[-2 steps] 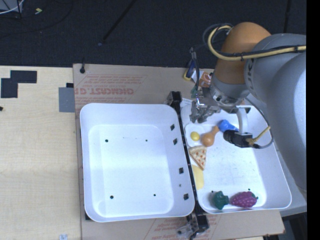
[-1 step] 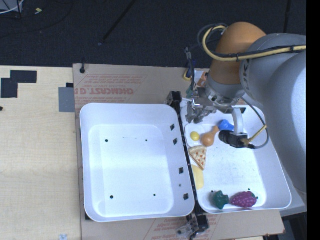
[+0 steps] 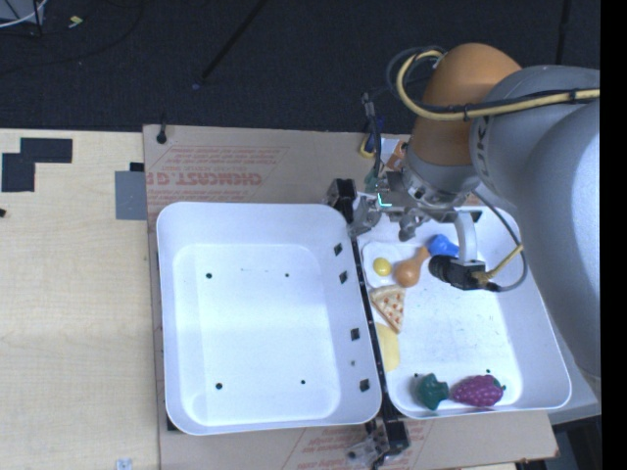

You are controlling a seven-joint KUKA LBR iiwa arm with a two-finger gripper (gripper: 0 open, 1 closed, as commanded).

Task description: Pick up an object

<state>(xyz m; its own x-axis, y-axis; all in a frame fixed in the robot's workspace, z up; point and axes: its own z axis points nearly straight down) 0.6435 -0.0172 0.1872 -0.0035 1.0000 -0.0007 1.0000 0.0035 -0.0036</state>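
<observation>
The right bin [image 3: 529,346] holds several small toys. Near its far left corner lie a yellow ball [image 3: 382,265] and an orange-brown pear-shaped piece [image 3: 409,269]. A blue object [image 3: 443,246] lies just right of them, partly under the arm. A pizza slice [image 3: 389,307] and a pale yellow piece [image 3: 390,350] lie along the left wall. A green toy [image 3: 429,391] and purple grapes [image 3: 477,391] sit at the near edge. My gripper [image 3: 413,225] hangs low over the bin's far end, right above the blue object and the pear-shaped piece. The wrist hides what is between the jaws.
The left bin [image 3: 186,262] stands beside the right one, with a black-clipped divider wall [image 3: 355,302] between them. The grey arm and its orange band [image 3: 460,81] cover the far right corner. Cables loop around the wrist.
</observation>
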